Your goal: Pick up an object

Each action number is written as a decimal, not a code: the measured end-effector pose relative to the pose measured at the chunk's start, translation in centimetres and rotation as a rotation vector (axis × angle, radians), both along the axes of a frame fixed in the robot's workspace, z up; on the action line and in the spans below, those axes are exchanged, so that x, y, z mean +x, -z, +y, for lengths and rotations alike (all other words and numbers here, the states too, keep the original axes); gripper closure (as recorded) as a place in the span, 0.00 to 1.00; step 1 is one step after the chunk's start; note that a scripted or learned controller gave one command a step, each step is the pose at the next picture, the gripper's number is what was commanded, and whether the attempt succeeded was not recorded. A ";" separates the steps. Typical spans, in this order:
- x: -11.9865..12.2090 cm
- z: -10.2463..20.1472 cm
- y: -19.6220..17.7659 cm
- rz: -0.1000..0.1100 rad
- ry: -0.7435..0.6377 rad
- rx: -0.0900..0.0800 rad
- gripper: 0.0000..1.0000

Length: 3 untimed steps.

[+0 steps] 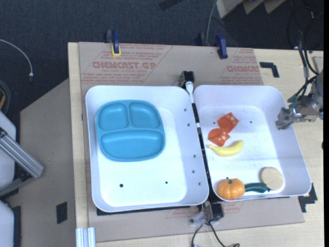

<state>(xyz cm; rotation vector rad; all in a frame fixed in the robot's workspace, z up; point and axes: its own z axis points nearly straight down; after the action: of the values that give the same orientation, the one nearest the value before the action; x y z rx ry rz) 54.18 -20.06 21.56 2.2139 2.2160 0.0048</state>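
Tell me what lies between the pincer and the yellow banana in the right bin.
In the camera view, only bare white floor of the right bin lies between the pincer and the yellow plastic banana.

Red lettering reading "CHEMCAST GP" is showing on the brown protective sheet (154, 58) along the worktop's far edge; a second print toward the far right corner is repeating it, partly hidden.

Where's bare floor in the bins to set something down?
Left bin: open right of and below the blue plate. Right bin: open along its right side. Crowded around the red pieces, banana, pumpkin and cookie.
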 end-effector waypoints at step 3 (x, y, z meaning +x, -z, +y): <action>-1.0 10.7 -2.5 0.011 -0.005 0.007 1.00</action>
<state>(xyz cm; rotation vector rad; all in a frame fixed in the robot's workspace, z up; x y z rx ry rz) 53.22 -9.37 24.04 2.2180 2.2303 0.0003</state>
